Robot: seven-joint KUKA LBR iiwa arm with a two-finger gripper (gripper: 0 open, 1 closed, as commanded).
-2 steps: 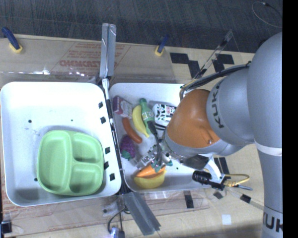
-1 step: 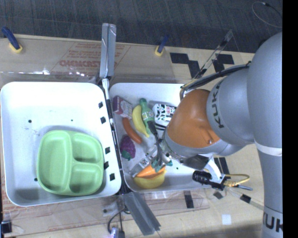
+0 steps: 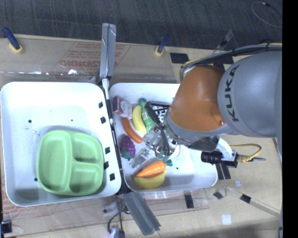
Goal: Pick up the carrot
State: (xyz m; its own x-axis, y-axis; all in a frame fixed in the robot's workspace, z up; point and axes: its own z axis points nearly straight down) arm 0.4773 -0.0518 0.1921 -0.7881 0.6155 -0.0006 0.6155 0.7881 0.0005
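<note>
Overhead, the grey arm [image 3: 248, 93] with its orange band [image 3: 198, 99] is reaching in from the right and hanging over the right bin [image 3: 198, 175], covering much of its upper right part. Its gripper [image 3: 150, 148] is sitting low among the toys near the middle of that bin, with metal fingers [image 3: 141, 157] pointing down and to the left. Whether those fingers are spread or pressed together I cannot tell, since the wrist and the clutter around them are blurring the tips, and nothing is clearly showing between them.

Down at the front of the right bin, the carrot [image 3: 151, 169] is lying nearly level, orange with a small green tip at its right end, resting on top of a yellow rounded toy [image 3: 148, 181]. It is lying just beside and below the fingers; contact cannot be made out.

Up toward the left wall of that bin, a banana [image 3: 138, 119] is standing lengthwise beside a green item [image 3: 148, 119], a thin orange-red piece [image 3: 130, 130] is slanting under them, and a purple piece [image 3: 127, 145] is lying near the wall.

Across the divider, the left bin [image 3: 20, 108] is holding 1 green plate [image 3: 69, 161] with 3 compartments, sitting toward its front.
</note>
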